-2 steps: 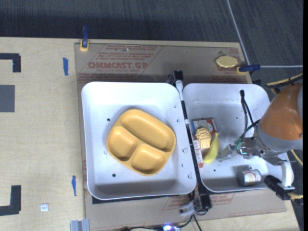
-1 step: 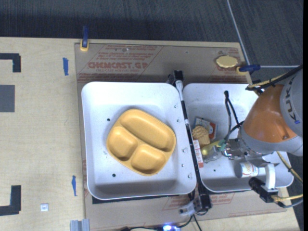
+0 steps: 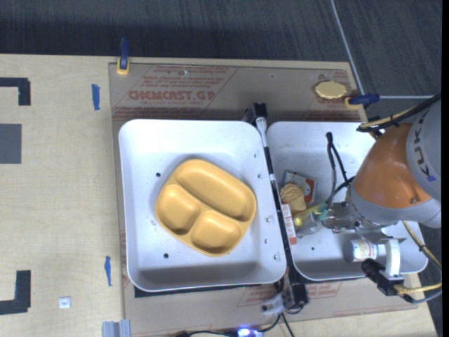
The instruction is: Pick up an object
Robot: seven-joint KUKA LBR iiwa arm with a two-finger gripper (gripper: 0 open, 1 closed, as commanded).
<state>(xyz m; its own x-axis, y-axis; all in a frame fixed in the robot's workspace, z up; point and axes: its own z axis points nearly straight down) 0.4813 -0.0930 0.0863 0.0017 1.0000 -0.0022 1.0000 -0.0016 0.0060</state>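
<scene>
On the bench (image 3: 56,188), along its left edge, black markings and blue tape strips.

Next, the left bin (image 3: 133,139), and in its middle a yellow divided tray (image 3: 205,206) with three rounded lobes, apparently turned bottom up. Looks like stiff, smooth moulded plastic, light but broad. Probably too wide and slick to pinch across, so best taken at an outer rim, if at all.

Between the bins, a black divider strip (image 3: 275,188).

Then the right bin (image 3: 309,135), with a small cluster hard against its left wall: a crinkled packet (image 3: 302,185), a tan rounded piece (image 3: 290,196) touching it, and nearer the front edge a small yellowish item (image 3: 303,221). Likely all light. The packet probably soft, prone to crumple or slide, better pinched across a flat edge. The tan piece seemingly firmer, better taken across its width. Little room on the wall side for either.

Just right of the cluster, low over the right bin's floor, the gripper (image 3: 324,214), beside the yellowish item. Cannot tell how far open, whether anything is held, or whether touching.

Much of the right bin's right half covered by the arm (image 3: 393,177) and its cables. Small items too blurred to identify.

Near the bench's far right corner, a tan disc (image 3: 330,90).
</scene>
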